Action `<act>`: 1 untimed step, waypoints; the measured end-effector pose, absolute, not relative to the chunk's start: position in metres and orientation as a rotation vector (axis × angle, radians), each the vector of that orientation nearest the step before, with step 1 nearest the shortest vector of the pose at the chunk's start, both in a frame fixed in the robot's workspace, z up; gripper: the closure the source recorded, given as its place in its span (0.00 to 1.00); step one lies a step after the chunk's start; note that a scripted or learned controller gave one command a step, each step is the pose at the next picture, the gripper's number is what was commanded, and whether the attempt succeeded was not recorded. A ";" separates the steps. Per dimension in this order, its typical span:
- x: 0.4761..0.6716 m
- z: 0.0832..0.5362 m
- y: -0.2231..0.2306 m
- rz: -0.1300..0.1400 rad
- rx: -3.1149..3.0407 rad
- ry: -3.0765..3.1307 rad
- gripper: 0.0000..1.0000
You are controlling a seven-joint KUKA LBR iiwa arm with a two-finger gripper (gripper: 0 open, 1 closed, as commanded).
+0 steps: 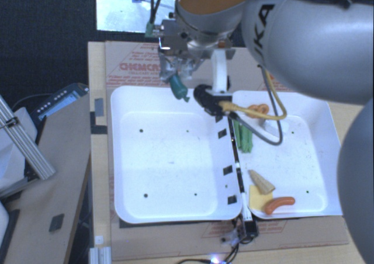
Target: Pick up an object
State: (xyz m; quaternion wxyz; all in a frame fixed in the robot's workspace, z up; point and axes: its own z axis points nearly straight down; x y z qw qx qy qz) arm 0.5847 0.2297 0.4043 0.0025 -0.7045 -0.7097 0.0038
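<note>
Teal object [177, 89], small and slanted, hangs just below our gripper [175, 77], over the back edge of the left bin [125, 140]. It seems pinched between the fingertips, so we judge the gripper clenched on it, though the grip looks shallow and near one end. To finish well, we should lift slowly and straight, avoiding any swing that could shake it loose. In the right bin [318, 157] lie a green piece [243, 135], a yellow wedge [257, 197] and an orange sausage shape [279, 204].
</note>
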 end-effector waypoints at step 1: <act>0.597 0.535 0.235 -0.024 -2.219 -2.234 1.00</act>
